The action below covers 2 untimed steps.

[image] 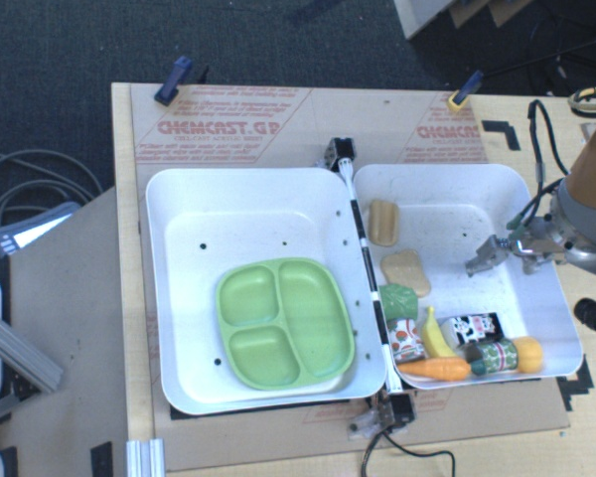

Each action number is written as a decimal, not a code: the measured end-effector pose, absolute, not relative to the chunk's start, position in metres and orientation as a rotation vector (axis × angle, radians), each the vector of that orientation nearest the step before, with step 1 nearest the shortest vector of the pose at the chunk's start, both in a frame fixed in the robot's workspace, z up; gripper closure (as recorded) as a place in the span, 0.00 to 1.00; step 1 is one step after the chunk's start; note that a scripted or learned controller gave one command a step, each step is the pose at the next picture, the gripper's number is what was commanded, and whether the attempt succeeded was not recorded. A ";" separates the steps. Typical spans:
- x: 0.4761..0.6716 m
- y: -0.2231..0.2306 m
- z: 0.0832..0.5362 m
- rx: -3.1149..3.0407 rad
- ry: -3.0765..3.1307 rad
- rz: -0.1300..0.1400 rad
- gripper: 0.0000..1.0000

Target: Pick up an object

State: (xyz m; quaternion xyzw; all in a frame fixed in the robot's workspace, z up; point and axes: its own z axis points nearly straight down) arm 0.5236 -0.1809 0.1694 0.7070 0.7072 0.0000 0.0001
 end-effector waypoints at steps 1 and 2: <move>0.479 -0.114 0.175 2.222 2.224 0.000 0.00; 0.481 -0.094 0.096 2.215 2.217 0.005 0.00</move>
